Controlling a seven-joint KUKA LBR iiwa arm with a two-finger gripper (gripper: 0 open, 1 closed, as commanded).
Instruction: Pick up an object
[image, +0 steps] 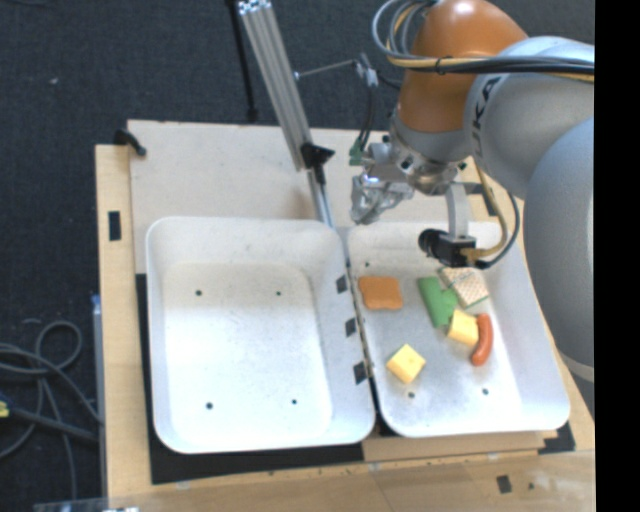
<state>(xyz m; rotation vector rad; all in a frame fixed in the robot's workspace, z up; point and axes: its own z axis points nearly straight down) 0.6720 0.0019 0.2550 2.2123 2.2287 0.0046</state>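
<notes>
Above the right bin's far rim, the claw hangs blurred; whether it is open or closed, I cannot tell. An orange block lies in that bin, just nearer than the claw.

We find no readable text, label, brand, number or sign anywhere on the bench; dark lettering on the grey arm, just below its orange band, is cut off and too blurred for us to read, and the two white bins and the small items in the right-hand one carry no markings we can make out
</notes>
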